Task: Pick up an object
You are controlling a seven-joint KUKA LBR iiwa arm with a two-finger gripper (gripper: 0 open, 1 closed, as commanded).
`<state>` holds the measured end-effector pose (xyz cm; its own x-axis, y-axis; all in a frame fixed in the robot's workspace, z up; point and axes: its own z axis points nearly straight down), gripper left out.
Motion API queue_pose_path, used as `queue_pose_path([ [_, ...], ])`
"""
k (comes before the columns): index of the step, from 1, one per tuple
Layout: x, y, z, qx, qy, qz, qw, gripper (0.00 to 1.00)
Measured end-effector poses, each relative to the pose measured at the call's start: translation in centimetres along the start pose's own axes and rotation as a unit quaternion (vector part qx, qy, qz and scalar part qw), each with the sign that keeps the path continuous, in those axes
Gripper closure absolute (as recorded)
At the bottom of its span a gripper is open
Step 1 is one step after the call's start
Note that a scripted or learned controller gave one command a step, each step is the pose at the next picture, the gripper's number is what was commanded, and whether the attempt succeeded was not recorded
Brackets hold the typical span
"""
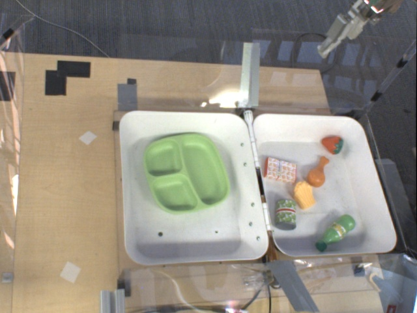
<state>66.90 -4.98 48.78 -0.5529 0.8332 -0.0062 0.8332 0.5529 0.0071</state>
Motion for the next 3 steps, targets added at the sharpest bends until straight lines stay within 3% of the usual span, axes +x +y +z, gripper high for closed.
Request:
queue_pose_path([
  [3, 0.0, 0.0, 0.0, 0.0, 0.0, 0.0, 1.0, 0.0],
])
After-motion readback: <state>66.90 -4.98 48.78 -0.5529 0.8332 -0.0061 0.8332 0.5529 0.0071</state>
